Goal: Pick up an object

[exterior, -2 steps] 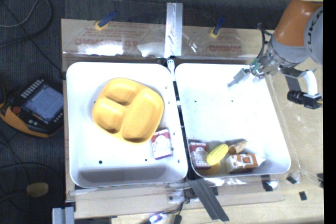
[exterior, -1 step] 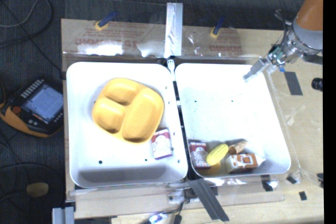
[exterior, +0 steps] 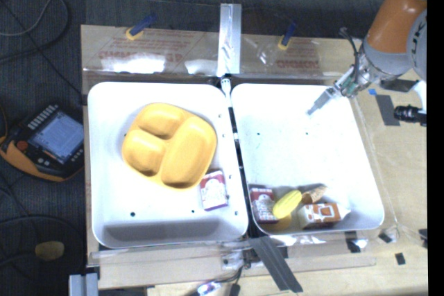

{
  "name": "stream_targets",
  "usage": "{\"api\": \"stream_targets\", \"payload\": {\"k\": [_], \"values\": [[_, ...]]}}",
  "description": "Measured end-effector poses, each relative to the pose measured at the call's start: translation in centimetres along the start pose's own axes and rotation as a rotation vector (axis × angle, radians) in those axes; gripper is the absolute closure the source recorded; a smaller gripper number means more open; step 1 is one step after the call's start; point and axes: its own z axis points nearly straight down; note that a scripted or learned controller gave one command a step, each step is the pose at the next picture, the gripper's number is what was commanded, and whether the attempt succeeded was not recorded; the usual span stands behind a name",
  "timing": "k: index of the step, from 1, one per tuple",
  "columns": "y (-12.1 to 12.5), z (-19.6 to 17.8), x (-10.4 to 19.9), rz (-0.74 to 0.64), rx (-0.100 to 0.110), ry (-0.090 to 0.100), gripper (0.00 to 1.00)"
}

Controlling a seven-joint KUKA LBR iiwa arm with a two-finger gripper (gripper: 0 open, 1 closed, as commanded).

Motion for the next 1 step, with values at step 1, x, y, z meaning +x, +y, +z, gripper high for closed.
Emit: {"api": "stream_targets", "payload": {"k": [1], "values": [[0.51,6.92,2.19,-0.235,0.0,0.002,0.0]]}}
